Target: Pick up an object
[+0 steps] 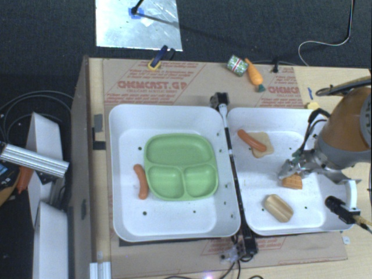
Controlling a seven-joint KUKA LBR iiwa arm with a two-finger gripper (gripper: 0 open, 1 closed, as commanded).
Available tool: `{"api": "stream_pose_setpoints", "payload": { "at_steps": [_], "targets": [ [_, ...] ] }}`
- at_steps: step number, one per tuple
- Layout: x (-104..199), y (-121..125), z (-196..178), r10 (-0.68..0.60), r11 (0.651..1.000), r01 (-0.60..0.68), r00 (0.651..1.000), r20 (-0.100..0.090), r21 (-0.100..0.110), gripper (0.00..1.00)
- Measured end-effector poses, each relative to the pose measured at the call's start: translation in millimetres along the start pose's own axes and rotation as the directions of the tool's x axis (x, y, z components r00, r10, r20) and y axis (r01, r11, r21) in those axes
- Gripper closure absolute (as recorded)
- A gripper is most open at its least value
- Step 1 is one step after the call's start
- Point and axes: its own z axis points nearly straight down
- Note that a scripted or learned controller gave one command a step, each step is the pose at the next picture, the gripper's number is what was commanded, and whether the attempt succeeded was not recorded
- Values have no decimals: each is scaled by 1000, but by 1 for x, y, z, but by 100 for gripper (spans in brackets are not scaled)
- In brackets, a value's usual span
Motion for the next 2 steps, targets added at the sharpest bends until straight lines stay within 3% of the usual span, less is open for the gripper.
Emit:
{"api": "stream_pose_setpoints", "payload": {
  "at_steps": [1,2],
  "targets": [
    [45,16,-93,-1,1000,1,1000,0,0,100],
    [91,12,-134,-1,1000,1,1000,-1,1,100]
  ]
}}
